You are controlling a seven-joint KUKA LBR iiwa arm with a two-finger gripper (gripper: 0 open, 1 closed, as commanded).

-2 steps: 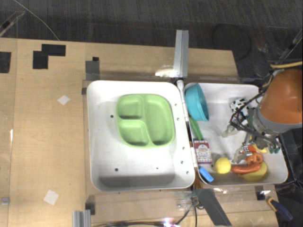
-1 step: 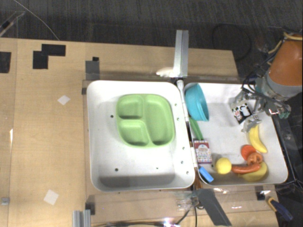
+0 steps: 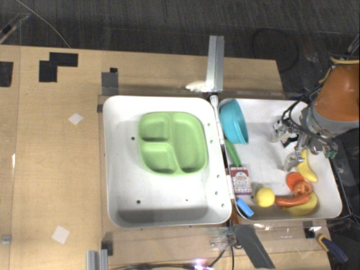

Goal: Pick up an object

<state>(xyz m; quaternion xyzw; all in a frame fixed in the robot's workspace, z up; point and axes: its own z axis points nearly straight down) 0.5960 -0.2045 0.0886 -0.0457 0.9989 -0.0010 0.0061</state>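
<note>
My gripper [image 3: 286, 145] hangs over the right part of the right bin [image 3: 261, 114], below the orange band of the arm [image 3: 337, 94]. Its two metal fingers [image 3: 279, 130] stand apart, open, with bare bin floor between them. A small yellow banana [image 3: 307, 171] lies right beside the lower finger. Just below it sit a red tomato-like piece [image 3: 295, 180], a long red pepper [image 3: 292, 200] and a yellow fruit [image 3: 305, 206]. A yellow lemon [image 3: 265, 197] lies further left.
A blue bowl [image 3: 233, 121] leans at the right bin's upper left. A green stick [image 3: 232, 155], a red and white box [image 3: 240, 180] and a small blue item [image 3: 244, 207] lie along its left wall. The left bin [image 3: 121, 167] holds a green divided plate [image 3: 171, 142].
</note>
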